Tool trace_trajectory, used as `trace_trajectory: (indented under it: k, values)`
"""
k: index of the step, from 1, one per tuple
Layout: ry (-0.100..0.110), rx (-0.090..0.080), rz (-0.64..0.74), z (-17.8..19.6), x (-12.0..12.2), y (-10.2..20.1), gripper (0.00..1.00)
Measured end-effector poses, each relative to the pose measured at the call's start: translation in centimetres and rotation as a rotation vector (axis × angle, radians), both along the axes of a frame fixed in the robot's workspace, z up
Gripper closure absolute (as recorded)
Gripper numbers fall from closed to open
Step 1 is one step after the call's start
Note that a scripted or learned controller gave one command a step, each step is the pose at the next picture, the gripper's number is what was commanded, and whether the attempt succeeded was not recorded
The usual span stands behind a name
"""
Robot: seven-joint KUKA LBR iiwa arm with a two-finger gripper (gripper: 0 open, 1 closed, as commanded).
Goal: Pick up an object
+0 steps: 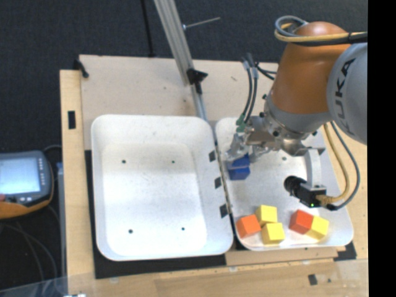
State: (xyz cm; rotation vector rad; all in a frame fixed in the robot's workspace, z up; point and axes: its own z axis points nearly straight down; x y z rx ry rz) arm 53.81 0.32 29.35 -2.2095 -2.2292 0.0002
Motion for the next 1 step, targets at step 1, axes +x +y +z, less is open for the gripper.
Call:
trace_trajectory:
  k: [1]
  values:
    - [0.007, -0.002, -0.003, -10.18, -0.05, 6.94, 1.00]
